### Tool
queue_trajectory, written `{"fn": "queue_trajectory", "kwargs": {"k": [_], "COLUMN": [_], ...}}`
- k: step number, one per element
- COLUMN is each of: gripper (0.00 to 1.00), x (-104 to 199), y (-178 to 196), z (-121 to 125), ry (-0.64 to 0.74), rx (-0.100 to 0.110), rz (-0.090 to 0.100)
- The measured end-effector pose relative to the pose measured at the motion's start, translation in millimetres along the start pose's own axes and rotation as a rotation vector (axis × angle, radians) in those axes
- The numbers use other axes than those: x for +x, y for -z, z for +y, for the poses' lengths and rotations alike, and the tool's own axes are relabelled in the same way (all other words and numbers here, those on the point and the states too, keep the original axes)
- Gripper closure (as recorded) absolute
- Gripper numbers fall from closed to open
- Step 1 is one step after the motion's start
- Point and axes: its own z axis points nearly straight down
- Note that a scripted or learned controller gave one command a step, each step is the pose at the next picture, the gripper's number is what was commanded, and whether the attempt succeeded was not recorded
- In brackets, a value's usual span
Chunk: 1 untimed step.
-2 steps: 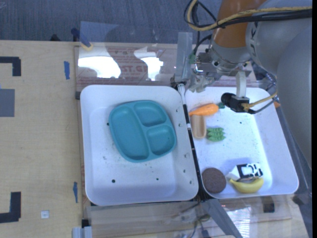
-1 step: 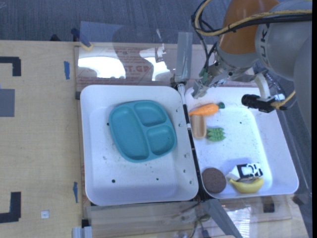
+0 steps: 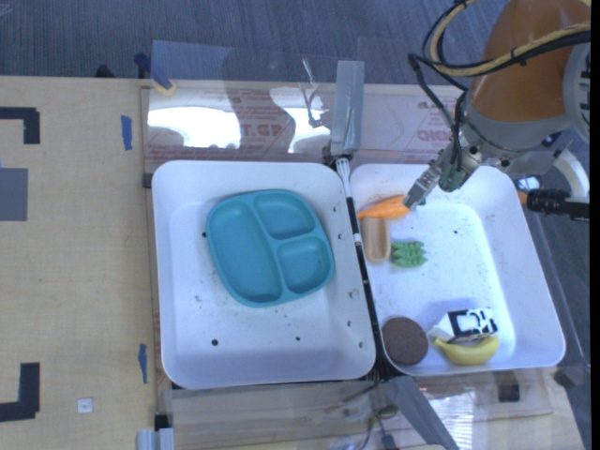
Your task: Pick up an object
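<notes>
The tool (image 3: 419, 192) touches an orange carrot (image 3: 382, 209) in the right bin (image 3: 525, 279) (finger spacing unclear); no readable writing.

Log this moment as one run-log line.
gripper: at orange carrot, right bin rear-left | grasp: unconfirmed | left bin: blue divided plate
</notes>
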Motion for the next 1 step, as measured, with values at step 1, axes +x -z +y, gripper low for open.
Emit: {"fn": "queue_trajectory", "kwargs": {"k": [1], "gripper": [1.0], "x": [9.9], "y": [-63.8], "z": [5.5], "ry": [-0.364], "rx": [0.007], "rz": [0.006]}}
